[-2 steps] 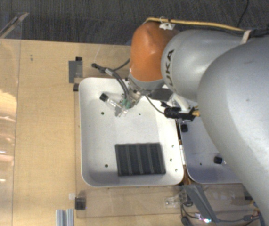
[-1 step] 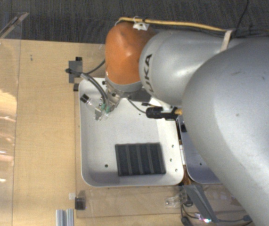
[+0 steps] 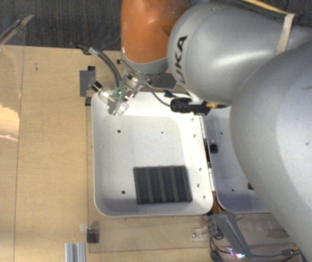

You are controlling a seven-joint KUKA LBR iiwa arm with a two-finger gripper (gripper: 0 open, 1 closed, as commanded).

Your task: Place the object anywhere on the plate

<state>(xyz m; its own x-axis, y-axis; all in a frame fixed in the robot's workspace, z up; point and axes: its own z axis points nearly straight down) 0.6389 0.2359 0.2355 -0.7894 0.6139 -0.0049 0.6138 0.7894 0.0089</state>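
big grey kuka arm filled the right; gripper hung over the left white bin's far corner, finger state unclear; dark ribbed rectangular plate inside.

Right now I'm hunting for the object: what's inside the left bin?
A dark ribbed block lies flat on the left bin floor near its front wall. The arm covers the bin's far right corner.

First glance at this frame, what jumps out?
The big grey arm with its orange band fills the upper right and covers most of the right bin. Next, the dark ribbed rectangular plate lying flat near the front of the left bin. The hand sits at that bin's far left corner.
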